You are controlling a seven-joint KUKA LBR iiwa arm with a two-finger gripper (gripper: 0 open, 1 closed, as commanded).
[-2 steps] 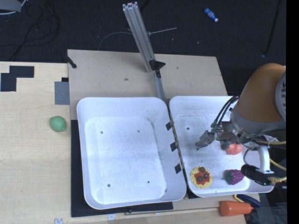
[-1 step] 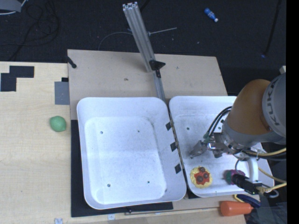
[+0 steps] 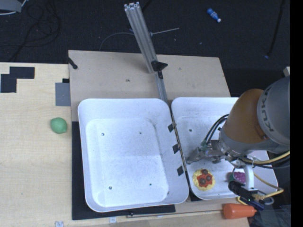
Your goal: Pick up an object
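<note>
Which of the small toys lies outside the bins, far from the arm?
The green ball, alone on the wooden bench left of the bins.

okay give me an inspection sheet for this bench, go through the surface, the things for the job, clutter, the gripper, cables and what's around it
Surface: two shallow white bins side by side, left bin and right bin, on a tan board over a black mat.
Job's things: yellow round toy with red spots and a purple item, both in the right bin near its front edge.
Clutter: green ball on the wooden bench left of the bins; orange object in front of the right bin; small blue object on the dark floor.
Gripper: gripper low in the right bin, just above the yellow toy in the picture; nothing seen held.
Cables: black and yellow cables around the wrist.
Surroundings: slanted aluminium rail behind the bins.
</note>
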